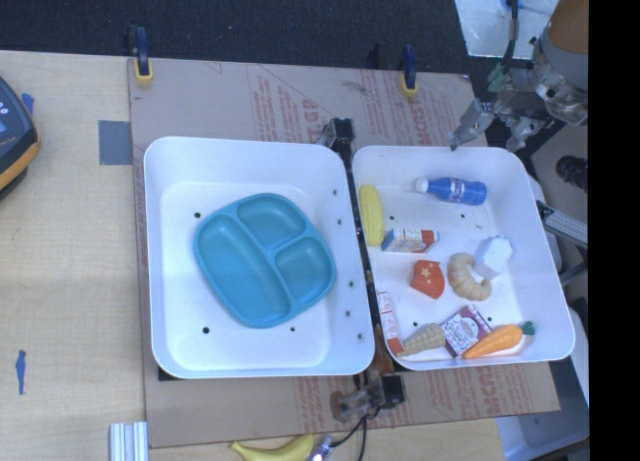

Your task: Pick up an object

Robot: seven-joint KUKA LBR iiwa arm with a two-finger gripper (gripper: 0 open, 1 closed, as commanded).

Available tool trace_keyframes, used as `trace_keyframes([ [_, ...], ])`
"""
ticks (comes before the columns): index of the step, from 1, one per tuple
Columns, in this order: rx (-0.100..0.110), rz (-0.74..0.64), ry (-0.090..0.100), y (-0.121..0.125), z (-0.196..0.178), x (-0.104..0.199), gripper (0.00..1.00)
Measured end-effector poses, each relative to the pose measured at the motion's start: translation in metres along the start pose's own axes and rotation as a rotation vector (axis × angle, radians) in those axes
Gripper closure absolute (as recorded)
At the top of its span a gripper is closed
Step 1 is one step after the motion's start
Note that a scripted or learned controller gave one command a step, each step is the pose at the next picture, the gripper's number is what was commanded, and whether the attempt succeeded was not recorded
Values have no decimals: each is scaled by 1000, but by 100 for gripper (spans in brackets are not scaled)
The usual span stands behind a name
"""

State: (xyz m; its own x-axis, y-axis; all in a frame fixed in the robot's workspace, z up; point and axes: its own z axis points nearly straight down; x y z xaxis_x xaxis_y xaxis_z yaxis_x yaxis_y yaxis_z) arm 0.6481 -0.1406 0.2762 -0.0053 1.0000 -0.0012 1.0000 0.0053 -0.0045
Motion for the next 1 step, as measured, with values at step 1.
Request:
trace_keyframes([
  [1,2,-1,0,-7,85,66,0],
])
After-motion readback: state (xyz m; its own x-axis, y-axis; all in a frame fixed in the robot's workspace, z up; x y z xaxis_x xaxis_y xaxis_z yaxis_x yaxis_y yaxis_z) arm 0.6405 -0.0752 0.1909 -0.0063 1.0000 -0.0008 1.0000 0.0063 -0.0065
